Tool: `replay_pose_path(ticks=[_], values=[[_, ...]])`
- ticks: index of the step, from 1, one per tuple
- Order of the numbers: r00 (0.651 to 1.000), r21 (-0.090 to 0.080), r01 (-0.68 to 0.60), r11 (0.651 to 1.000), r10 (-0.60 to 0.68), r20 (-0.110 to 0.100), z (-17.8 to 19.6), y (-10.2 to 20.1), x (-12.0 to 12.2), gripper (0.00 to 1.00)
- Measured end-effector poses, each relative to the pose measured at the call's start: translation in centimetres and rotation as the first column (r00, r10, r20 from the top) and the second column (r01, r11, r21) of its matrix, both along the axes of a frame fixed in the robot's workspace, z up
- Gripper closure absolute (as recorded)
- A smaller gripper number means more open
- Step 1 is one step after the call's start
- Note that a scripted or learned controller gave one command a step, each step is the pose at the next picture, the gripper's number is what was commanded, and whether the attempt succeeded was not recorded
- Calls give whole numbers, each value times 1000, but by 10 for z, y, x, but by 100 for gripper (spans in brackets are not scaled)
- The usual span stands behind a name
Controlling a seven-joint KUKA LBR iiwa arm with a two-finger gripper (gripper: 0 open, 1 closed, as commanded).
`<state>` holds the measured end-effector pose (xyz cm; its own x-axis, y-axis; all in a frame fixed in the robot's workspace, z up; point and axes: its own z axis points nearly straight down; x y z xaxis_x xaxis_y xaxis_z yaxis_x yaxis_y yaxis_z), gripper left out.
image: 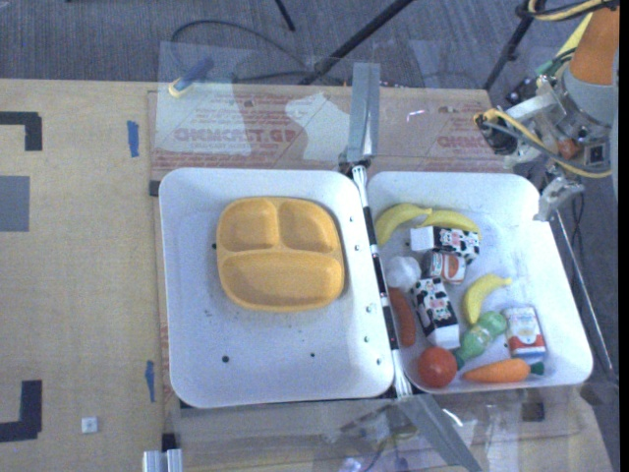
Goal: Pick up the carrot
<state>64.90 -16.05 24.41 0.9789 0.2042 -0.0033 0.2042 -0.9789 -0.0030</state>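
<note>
Carrot (497, 371) lies along the right bin's (565, 293) near edge, beside a tomato (437, 367). Gripper (552, 193), state indiscernible, hovers at the far-right corner; best grasp: across the carrot's width.

We see the arm (590, 77) cut off by the right and top edges, so only its wrist end with the orange band shows. Its gripper (552, 193) is small and blurred against the right bin's rim (560, 254); we cannot tell how it stands. The carrot's (496, 371) right tip sits tucked under a small carton (524, 330), whose print is too small for us to read. The red sausage-like piece (403, 318) lies partly hidden against the divider between the bins. Below the bins, clear plastic blurs whatever lies beneath.
</note>
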Motion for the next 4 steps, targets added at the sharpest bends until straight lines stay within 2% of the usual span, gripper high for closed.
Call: replay_pose_path(ticks=[1,2,3,4], values=[[1000,-2,-27,1000,27,3,-14,-63,8,0],[1000,-3,1,1000,-1,4,-14,-61,11,0],[1000,-2,1,1000,-1,5,77,-62,7,0],[1000,0,6,1000,-6,1,77,-59,-36,0]])
